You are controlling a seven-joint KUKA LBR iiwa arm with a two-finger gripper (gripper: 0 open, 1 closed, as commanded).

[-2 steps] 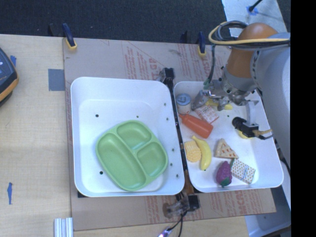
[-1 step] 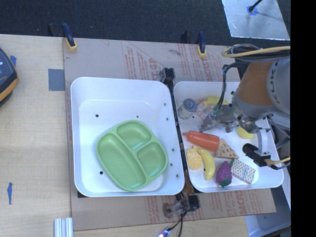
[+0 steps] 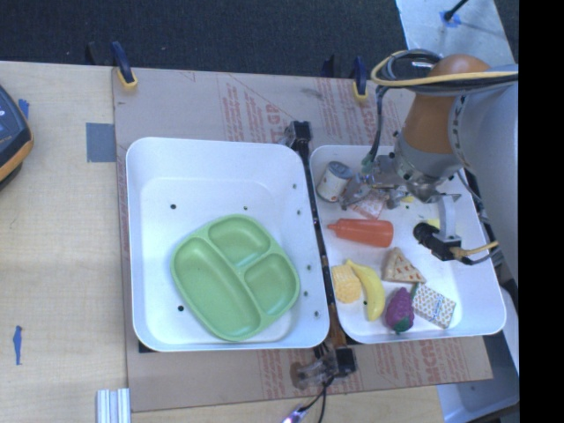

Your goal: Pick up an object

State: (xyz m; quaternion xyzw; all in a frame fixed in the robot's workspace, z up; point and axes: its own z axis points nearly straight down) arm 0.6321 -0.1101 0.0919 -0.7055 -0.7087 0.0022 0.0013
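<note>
The grey arm comes in from the table's right edge and bends steeply down over the far end of the right bin, its orange band sitting just above the wrist. The hand is low inside that bin, near its far left corner, right beside a small silver can and just beyond an orange carrot; whether it has hold of anything, or how wide it stands, cannot be told from here. Toward the near edge of the same bin lie a yellow banana, a corn piece, a sandwich wedge, a purple grape bunch and a patterned block. The left bin holds a green divided plate.
</note>
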